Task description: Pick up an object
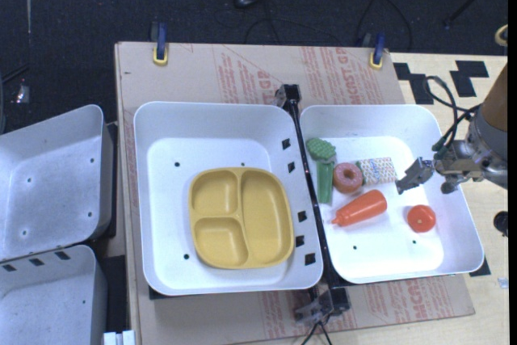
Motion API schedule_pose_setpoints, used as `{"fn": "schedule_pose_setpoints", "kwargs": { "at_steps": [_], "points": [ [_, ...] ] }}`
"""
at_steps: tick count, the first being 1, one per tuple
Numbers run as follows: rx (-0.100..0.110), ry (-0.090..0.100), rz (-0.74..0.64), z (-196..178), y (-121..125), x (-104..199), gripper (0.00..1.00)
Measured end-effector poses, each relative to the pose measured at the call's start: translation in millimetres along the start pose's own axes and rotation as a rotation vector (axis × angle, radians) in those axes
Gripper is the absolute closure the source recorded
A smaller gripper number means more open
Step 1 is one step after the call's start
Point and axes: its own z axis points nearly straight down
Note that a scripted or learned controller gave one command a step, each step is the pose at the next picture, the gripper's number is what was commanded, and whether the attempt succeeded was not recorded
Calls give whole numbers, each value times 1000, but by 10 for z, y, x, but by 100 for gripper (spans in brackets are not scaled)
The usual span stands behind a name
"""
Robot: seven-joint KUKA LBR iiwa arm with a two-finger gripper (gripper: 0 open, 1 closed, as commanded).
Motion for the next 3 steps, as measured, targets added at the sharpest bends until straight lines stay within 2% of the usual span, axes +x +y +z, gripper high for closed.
{"fn": "schedule_pose_setpoints", "kwargs": {
  "at_steps": [1, 3],
  "points": [
    [-11, -2, -3, -56, 24, 5, 0],
    [-7, -1, -2, 912, 104, 57, 0]
  ]
}}
